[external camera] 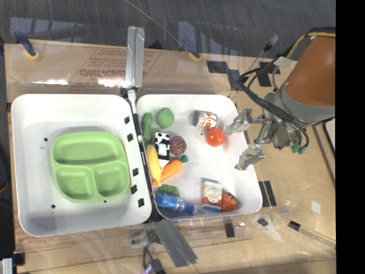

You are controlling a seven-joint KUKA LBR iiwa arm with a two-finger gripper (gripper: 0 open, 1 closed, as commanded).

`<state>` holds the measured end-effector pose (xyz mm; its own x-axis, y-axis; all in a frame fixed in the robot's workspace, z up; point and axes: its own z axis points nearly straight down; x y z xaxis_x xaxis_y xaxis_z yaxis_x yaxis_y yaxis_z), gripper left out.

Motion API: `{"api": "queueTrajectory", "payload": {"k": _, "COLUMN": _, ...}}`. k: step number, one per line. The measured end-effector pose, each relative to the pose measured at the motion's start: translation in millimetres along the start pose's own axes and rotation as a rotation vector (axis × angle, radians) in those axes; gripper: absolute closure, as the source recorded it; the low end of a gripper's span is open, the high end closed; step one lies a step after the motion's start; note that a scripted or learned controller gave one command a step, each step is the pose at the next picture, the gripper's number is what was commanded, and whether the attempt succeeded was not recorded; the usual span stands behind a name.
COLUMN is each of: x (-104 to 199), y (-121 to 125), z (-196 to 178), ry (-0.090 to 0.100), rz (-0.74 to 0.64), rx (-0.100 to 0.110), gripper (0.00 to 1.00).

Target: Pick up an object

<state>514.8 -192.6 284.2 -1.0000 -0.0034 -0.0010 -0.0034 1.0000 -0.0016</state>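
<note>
Two bins on bench. Gripper [244,140] sits over the right edge of the right bin [249,182], fingers spread apart, nothing between them. Arm [311,79] enters from the right, orange band visible.

Objects, placed relative to gripper:
- Tomato [215,137]: just left of the gripper, nearest item, not touching the fingers.
- Can [204,119]: left and slightly up, lying on its side, touching or nearly touching the tomato.
- Carton [211,193]: below and left, near the bin's bottom edge.
- Green ball [165,117]: well left, upper part of bin.
- Dark ball [178,146]: left, mid-bin, beside a black-and-white item [162,143].
- Banana [153,162] and carrot [171,169]: far left, along the dividing wall.
- Blue bottle [174,205]: lower left corner.

Left bin [28,124], well apart from the gripper, holds a green tray [90,165].
</note>
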Motion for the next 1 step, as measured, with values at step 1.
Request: {"api": "queueTrajectory", "payload": {"k": 1, "x": -50.6, "y": -14.3, "z": 141.5, "ry": 0.011, "rz": 0.272, "rx": -0.003, "gripper": 0.00}}
